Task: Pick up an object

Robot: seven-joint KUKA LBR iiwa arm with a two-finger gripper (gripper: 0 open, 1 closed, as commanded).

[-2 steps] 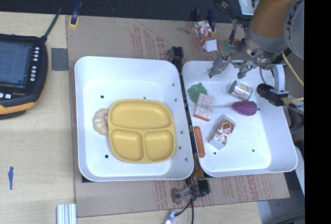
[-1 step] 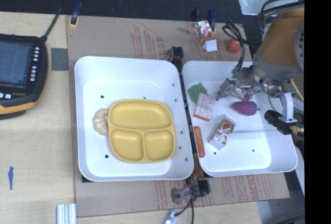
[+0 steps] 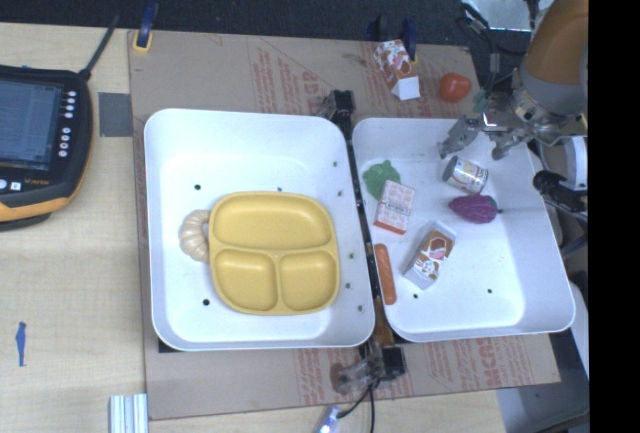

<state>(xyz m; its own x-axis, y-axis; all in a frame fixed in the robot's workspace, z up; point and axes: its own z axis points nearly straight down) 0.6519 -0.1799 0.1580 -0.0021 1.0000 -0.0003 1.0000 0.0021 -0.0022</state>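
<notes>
Near the right bin's far edge:
Can: small silver can, lying tilted on the bin floor, just below the gripper.
Gripper: hovering over the can, fingers spread apart, left finger tip and right one on either side above it, nothing between them.
Arm: grey wrist with orange band, reaching in from the right.
Purple piece: eggplant-like toy, just beside the can, on its near side.
Right bin: also green leafy piece, red-and-white packet touching it, small carton, orange carrot along the left wall.
Left bin: yellow divided tray, tan garlic-like piece touching its left edge.
Bench beyond the bins: small carton, red tomato near it.
Far left: tablet controller with orange rim.
</notes>
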